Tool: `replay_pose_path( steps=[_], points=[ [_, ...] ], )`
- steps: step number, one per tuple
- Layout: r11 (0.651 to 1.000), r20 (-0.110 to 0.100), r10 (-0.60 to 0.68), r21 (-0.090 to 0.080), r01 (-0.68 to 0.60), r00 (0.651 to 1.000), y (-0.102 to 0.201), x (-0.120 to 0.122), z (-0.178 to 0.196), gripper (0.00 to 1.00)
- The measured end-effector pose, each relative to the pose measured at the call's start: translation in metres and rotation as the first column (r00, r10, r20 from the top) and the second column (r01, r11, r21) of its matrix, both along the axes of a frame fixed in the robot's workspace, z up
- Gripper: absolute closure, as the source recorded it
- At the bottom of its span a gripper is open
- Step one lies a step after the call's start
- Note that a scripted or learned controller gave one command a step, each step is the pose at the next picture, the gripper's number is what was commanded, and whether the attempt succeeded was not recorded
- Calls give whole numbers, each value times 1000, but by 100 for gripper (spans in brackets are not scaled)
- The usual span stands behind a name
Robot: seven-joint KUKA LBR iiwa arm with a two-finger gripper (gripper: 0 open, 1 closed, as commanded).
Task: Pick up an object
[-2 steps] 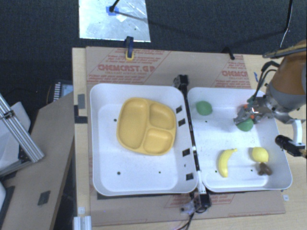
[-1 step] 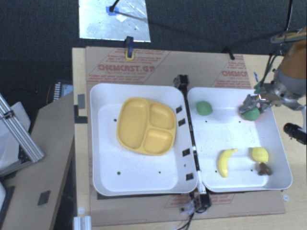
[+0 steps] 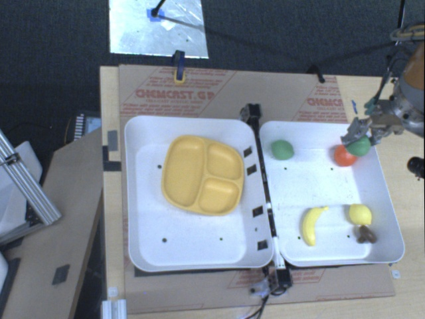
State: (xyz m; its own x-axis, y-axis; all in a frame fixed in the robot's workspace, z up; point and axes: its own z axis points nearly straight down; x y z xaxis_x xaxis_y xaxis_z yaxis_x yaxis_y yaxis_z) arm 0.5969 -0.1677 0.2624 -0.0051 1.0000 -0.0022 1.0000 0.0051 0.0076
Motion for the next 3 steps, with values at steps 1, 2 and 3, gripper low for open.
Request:
replay_pose_path(
  steps=[1, 2, 3],
  points=[
    [1000, -5, 4, 3, -4, 1000, 47, -14, 5, 100],
    [1000, -6, 5, 4, -5, 1000, 99, -25, 9, 100],
    [1000, -6, 5, 4, -5, 1000, 153, -27, 1, 100]
  ],
)
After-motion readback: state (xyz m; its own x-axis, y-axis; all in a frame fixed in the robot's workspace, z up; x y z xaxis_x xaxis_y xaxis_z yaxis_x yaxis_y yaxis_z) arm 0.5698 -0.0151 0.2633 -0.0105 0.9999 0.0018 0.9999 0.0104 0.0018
